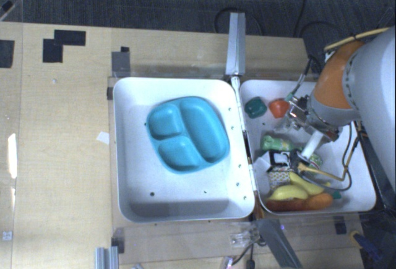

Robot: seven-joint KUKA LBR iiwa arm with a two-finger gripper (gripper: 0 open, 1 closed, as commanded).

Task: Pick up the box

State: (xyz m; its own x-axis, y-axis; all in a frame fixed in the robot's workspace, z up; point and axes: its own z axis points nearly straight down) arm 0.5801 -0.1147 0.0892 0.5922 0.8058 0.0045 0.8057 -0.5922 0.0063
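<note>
A small green box (276, 143) lies flat in the middle of the right bin (365, 196). The grey arm with its orange band comes in from the right over this bin. Its gripper (294, 117) hangs low just above and to the right of the box, close to a red-orange round thing (278, 107). Nothing is visibly held by the gripper.
The right bin also holds a teal lump (254, 106) at the back left, a small black-and-white patterned piece (278, 170), a banana (292, 190) and an orange piece (320, 201) at the front. A blue divided plate (187, 132) lies in the left bin (133, 200).
</note>
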